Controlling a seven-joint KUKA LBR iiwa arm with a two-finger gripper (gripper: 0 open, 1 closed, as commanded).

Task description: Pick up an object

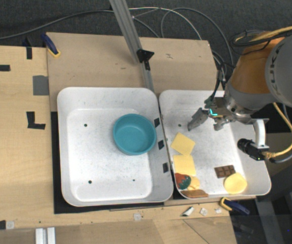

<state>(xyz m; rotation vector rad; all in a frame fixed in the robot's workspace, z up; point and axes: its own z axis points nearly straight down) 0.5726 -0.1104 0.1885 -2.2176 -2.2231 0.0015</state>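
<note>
My gripper (pixel 207 122) hovers over the upper middle of the right bin (pixel 247 151), fingers spread open with nothing between them. Just below and left of it lies a yellow cheese slice (pixel 183 144), with a second yellow square (pixel 184 164) beneath that. A red and green toy (pixel 183 181) and a brown piece (pixel 196 192) sit at the bin's front left. A brown chocolate bar (pixel 224 171) and a round yellow piece (pixel 235 183) lie at the front right. A blue bowl (pixel 134 133) sits in the left bin (pixel 80 151).
A grey pole (pixel 128 27) slants down to the bins' shared back edge. Cables (pixel 186 17) run across the dark floor behind the bench. Black clips (pixel 161 144) sit along the divider between the bins.
</note>
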